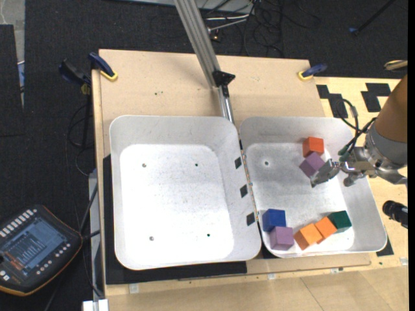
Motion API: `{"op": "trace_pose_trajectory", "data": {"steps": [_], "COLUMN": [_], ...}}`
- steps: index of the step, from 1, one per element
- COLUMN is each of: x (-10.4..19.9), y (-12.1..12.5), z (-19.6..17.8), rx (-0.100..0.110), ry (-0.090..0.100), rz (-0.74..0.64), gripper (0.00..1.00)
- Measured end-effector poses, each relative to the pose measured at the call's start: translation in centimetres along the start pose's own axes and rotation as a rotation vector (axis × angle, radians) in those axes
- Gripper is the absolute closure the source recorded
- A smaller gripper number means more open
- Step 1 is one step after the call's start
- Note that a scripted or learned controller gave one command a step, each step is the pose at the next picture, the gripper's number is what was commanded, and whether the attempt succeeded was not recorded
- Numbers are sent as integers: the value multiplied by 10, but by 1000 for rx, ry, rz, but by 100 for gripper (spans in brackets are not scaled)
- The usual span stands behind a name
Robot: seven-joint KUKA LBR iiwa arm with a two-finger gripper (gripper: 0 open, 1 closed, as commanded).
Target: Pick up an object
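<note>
Camera view: at right of frame, the grey arm's two-finger gripper [322, 175] is seen beside a purple foam cube [312, 164]; whether the jaws are parted cannot be told.

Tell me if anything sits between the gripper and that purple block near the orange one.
Nothing visible does. The gripper is right beside the purple block in the right bin; the orange block lies behind it.

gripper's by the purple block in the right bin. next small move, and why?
Probably nudge the gripper toward the upper purple block and centre on it. Its tips sit at that block's right edge, an orange block touches it from above, and no block shows between the tips.
</note>
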State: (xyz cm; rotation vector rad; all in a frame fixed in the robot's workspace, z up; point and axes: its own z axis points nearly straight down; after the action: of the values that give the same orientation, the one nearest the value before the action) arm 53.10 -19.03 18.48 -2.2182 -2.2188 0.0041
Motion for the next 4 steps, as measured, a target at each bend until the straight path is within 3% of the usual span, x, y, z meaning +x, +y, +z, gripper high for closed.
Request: {"op": "trace_pose_trajectory", "data": {"steps": [1, 2, 3, 4], "x": [-6, -6, -4, -4], "y": [7, 8, 20, 21], "z": [50, 37, -15, -22], "rx": [0, -6, -11, -7], "ry": [0, -1, -3, -2], "rz": [1, 0, -3, -2], "gripper": [0, 100, 100, 100]}}
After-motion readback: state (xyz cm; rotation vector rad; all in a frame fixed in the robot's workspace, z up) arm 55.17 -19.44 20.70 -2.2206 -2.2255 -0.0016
